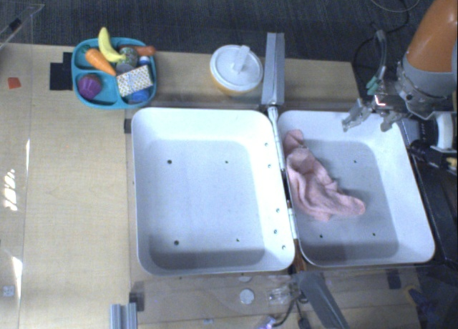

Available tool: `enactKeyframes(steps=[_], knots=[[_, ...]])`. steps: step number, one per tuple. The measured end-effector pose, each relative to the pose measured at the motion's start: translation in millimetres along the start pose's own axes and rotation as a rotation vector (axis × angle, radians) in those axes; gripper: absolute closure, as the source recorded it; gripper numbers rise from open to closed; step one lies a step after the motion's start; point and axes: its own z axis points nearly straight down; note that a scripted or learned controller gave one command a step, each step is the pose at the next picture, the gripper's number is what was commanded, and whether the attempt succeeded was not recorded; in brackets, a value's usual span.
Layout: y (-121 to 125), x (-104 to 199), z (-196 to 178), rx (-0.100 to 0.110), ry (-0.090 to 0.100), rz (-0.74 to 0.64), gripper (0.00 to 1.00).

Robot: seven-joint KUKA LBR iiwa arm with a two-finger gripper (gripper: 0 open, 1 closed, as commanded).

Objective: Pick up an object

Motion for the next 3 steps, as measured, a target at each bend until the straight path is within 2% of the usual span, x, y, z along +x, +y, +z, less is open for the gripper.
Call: enactKeyframes(steps=[1,2,3], knots=[[-43.4,25.6,61.1,0.000,0.000,-0.003,0.00],[-44.3,47.8,132.4,-0.010,-0.001,-0.077,0.00],[27.8,43.4,113.8,-0.003,-0.001,-0.033,0.00]])
